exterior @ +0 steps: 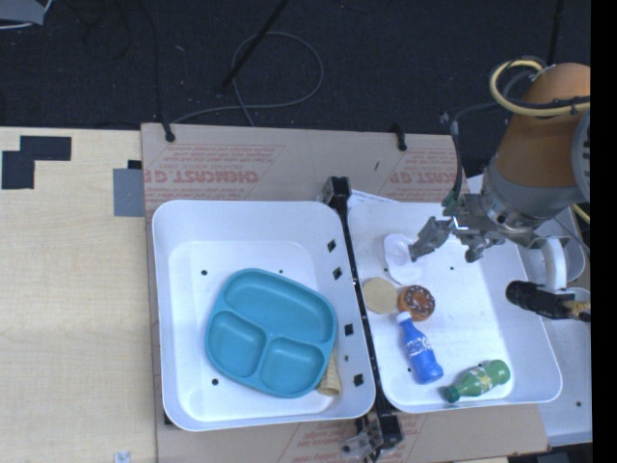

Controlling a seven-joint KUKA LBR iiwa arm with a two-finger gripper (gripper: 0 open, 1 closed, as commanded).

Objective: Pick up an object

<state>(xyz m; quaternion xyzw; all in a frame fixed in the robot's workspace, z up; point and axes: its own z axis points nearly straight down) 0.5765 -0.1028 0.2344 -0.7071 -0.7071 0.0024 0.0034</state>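
The right bin (521, 379) holds a white round lid (399, 251), a tan disc (378, 296), a chocolate donut with sprinkles (416, 302), a blue bottle (419, 348) and a green bottle (477, 379). My gripper (448, 248) hangs above the upper part of this bin, just right of the white lid. Its fingers are spread open and nothing sits between them. The donut and the bottles lie below and to the left of it, apart from the fingers.
A blue divided plate (270, 331) lies in the left bin (178, 258), with a tan cone-like piece (330, 382) poking out under its lower right edge. A black divider (350, 287) separates the two bins. Cardboard (251, 167) lies under both.
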